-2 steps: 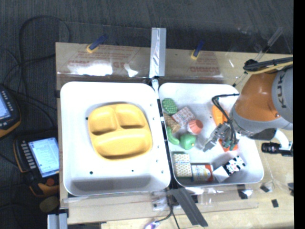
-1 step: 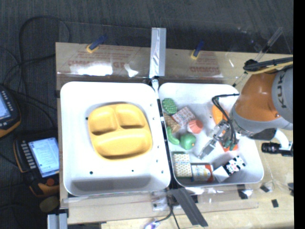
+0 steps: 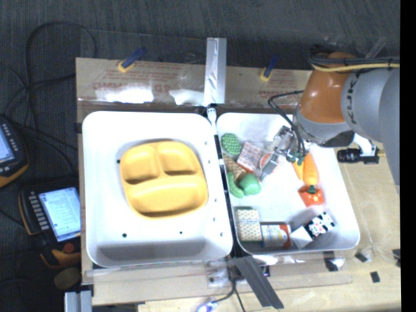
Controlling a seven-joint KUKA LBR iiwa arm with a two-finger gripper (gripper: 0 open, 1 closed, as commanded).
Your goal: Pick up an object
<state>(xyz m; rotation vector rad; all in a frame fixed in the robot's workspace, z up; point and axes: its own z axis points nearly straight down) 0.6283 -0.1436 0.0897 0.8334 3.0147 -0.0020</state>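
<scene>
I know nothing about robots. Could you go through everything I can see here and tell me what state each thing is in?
Gripper: low in the right bin, among the toys; holding nothing I can make out.
Yellow tray: lying flat in the left bin, compartments up.
Carrot: lying loose beside the gripper.
Green toy: lying in the right bin.
Can: on its side.
Black-and-white toy: lying near the bin's front corner.
</scene>
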